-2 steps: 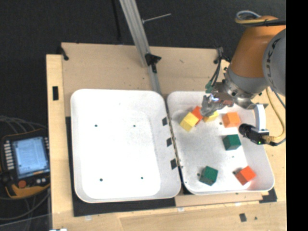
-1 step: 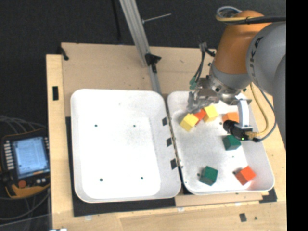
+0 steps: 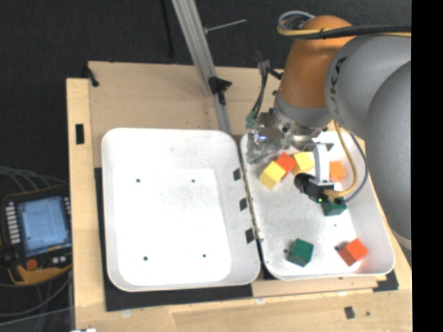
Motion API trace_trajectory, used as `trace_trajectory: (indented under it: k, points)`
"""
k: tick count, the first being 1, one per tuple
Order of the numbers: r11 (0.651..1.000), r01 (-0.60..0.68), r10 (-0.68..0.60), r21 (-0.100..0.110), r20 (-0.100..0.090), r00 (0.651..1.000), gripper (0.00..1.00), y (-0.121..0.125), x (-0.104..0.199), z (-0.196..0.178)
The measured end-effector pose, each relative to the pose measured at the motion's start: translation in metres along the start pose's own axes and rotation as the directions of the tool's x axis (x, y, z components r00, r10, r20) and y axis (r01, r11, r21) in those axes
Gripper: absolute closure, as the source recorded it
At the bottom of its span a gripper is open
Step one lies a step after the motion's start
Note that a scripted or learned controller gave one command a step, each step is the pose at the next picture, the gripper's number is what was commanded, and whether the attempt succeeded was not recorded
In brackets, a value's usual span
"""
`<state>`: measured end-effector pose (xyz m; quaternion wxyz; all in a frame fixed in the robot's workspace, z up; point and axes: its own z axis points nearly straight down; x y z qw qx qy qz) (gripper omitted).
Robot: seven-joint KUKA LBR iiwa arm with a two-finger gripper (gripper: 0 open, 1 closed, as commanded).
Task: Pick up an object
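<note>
The right bin [image 3: 277,247] holds several small blocks. A yellow block [image 3: 271,176] and an orange-red block [image 3: 284,164] lie near its upper left, with another yellow block [image 3: 304,161] and an orange block [image 3: 337,171] beside them. Two green blocks [image 3: 300,252] [image 3: 334,207] and an orange block [image 3: 351,252] sit lower down. My gripper [image 3: 261,142] hangs over the bin's top left corner, just above and left of the yellow and orange-red blocks. The wrist hides its fingertips.
The left bin [image 3: 169,206] lies beside the right one. A slanted metal pole [image 3: 201,54] rises behind the bins. A handheld pendant [image 3: 38,230] rests left of the bench. The arm's grey body [image 3: 377,102] covers the right bin's upper right.
</note>
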<state>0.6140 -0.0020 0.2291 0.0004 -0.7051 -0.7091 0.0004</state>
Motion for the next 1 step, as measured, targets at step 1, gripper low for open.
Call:
trace_trajectory:
  k: [1]
  points:
    - [1.000,0.003,-0.003,-0.003,-0.002,1.000,1.00,0.0082,0.0586,-0.0095]
